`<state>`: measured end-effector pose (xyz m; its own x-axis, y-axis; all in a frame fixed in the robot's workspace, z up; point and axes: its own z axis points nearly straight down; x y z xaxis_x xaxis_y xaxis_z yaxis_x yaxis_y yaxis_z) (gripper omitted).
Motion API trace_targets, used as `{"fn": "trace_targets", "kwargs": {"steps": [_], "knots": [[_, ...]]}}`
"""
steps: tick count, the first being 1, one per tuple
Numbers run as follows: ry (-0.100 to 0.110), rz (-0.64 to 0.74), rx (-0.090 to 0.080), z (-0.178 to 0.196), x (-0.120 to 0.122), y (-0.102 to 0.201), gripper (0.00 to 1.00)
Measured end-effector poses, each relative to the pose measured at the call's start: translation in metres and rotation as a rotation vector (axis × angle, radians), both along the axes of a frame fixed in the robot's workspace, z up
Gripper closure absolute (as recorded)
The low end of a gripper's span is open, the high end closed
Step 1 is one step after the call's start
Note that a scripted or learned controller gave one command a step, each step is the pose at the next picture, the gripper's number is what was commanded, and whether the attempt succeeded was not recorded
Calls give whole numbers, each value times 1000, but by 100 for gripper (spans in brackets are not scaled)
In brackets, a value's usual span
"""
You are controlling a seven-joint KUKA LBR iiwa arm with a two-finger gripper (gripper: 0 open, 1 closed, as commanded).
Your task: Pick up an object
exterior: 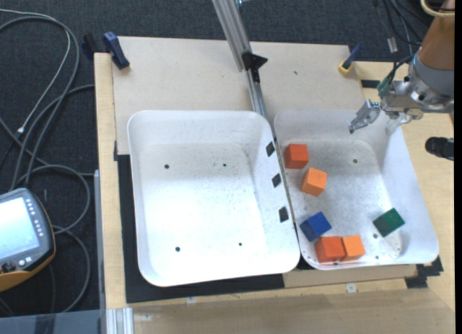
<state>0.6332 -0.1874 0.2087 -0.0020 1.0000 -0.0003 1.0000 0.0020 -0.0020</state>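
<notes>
Blocks are what I must pick from, and all six lie in the right bin [404, 174]. I count four orange ones, one blue and one green. One orange block [296, 156] sits near the left wall of that bin, and a paler orange block [314, 181] is just below it, turned a little like a diamond. The blue block [315, 226] lies lower, also rotated, with one corner toward the bottom rim. Just beside it two orange blocks touch each other side by side: a darker one [330, 249] and a lighter one [354, 247]. The green block [389, 221] is apart from them, near the right wall, tilted against the bin's edges. All blocks look like cubes, so none has a clear long axis.

My gripper [375, 117] hangs over the top rim of the right bin, well apart from every block. My two fingers are spread and nothing is between them. The left bin [144, 181] stands beside the right one, their walls touching.
</notes>
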Motion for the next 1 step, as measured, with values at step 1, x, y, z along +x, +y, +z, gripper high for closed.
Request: {"fn": "trace_targets", "kwargs": {"steps": [1], "knots": [[5,5,6,-38,-31,78,0]]}}
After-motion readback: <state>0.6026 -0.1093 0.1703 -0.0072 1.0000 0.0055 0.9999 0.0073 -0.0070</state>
